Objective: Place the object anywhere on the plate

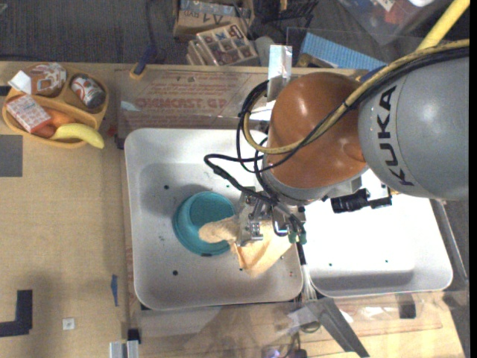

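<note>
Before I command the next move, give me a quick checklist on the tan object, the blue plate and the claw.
1. Blue plate sits flat in the left bin: ok.
2. Tan object reaches the plate: ok, one end lies over its right rim.
3. Object fully on the plate: not ok, the other end trails off onto the bin floor to the lower right.
4. Claw positioned at the object: ok, it sits right over the object beside the plate's right edge.
5. Claw's grip on the object: cannot tell, the wrist hides the contact.
6. Path over the right bin for retreat: ok.
</note>
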Robot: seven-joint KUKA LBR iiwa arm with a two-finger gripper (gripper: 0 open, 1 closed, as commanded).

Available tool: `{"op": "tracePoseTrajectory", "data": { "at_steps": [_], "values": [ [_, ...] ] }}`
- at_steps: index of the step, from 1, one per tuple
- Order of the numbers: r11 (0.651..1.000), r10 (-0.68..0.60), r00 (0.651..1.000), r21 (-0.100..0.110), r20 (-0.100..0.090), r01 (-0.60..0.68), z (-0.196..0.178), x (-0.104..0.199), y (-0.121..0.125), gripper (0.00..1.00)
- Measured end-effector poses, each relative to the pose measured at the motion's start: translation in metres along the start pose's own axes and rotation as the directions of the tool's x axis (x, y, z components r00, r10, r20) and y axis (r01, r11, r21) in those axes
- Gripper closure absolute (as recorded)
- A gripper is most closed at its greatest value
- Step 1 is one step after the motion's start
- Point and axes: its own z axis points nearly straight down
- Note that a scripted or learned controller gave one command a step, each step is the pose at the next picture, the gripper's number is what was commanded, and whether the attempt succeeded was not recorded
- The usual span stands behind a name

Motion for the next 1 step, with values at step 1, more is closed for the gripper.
{"op": "tracePoseTrajectory", "data": {
  "at_steps": [1],
  "values": [
    [1.0, 0.0, 1.0, 0.0, 0.001, 0.0, -0.0003, -0.0002, -0.0002, 0.0]
  ]
}}
